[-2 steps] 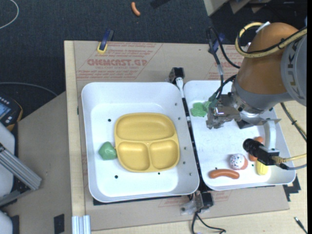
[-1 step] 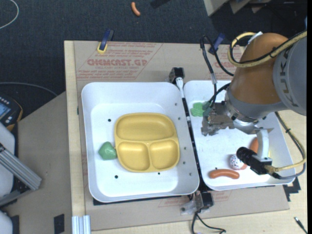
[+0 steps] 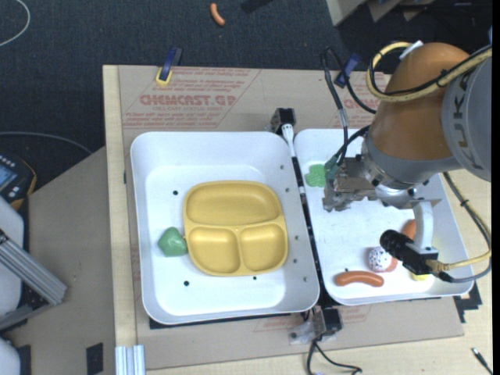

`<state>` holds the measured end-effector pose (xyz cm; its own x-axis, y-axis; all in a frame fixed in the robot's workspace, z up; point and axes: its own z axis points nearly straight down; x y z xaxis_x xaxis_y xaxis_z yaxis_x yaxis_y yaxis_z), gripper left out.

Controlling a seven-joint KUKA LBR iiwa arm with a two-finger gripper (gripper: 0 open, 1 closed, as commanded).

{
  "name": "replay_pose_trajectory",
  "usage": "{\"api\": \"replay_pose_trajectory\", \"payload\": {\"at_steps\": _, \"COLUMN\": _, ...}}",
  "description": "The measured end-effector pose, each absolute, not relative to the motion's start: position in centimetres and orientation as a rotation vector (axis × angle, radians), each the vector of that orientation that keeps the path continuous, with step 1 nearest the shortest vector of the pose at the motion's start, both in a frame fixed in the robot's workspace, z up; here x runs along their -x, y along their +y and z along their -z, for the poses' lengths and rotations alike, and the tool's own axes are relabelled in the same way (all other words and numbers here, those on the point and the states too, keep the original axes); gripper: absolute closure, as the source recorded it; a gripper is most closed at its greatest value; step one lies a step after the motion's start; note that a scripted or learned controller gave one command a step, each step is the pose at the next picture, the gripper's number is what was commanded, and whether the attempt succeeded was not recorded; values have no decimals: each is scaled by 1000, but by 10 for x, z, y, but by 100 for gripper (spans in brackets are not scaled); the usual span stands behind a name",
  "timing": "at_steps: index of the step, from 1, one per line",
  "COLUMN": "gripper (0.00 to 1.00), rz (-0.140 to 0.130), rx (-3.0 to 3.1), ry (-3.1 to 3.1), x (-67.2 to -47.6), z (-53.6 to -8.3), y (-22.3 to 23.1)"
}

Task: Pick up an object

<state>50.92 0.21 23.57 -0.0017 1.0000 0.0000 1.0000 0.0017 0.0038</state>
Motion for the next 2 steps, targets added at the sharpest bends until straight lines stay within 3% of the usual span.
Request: {"api": "replay_pose_trajectory", "payload": {"at_steps": 2, "gripper": 100, "rz": -1, "rx": -2221, "ry": 2221, "x": -505, "z": -234, "y": 0}}
